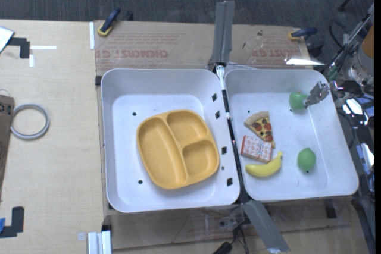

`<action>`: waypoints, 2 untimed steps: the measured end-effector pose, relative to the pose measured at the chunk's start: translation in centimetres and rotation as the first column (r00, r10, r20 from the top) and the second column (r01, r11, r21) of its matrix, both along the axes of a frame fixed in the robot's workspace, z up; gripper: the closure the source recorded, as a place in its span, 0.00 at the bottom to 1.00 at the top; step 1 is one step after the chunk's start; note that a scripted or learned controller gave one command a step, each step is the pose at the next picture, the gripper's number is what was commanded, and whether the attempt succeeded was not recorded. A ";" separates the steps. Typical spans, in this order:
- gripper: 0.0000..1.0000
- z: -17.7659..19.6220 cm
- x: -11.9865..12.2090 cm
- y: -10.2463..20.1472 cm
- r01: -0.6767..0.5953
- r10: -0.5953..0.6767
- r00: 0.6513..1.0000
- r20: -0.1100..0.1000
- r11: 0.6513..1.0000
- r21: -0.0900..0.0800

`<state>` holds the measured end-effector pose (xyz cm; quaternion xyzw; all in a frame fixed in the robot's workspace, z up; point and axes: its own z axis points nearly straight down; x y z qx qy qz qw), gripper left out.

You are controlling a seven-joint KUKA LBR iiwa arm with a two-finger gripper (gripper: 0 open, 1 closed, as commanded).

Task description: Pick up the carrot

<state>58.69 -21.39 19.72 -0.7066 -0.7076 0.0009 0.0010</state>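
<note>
Pale wooden desk [53, 68] under dark carpet, bearing two shallow white bins side by side on brown cardboard [155, 47]. The carrot's place cannot be told from this view: none of the items in the right white bin [333, 187] has a carrot's long orange taper, so its bearing and long axis relative to the gripper remain undetermined.

The nearest candidate in colour is a triangular toy pizza slice [261, 125] with an orange face, lying near the bin's left wall. Just below it sit a red-and-white printed packet [256, 149] and a curved yellow banana [264, 168], the three close together. A green round fruit [306, 159] lies to the right of the banana. A second green ball [296, 100] rests in the far right part of the bin.

The metal two-finger gripper [315, 95] reaches in from the right, at or touching that second ball; whether it is open or closed cannot be told. The left white bin [119, 187] holds a yellow three-compartment plastic tray [172, 151].
</note>
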 end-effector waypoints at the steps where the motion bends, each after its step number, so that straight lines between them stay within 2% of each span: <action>1: 0.00 -8.5 -5.0 6.1 0.089 -0.089 0.996 -0.001 0.996 0.000; 2: 0.00 -10.1 -7.1 10.9 0.409 -0.409 0.912 0.011 0.912 0.002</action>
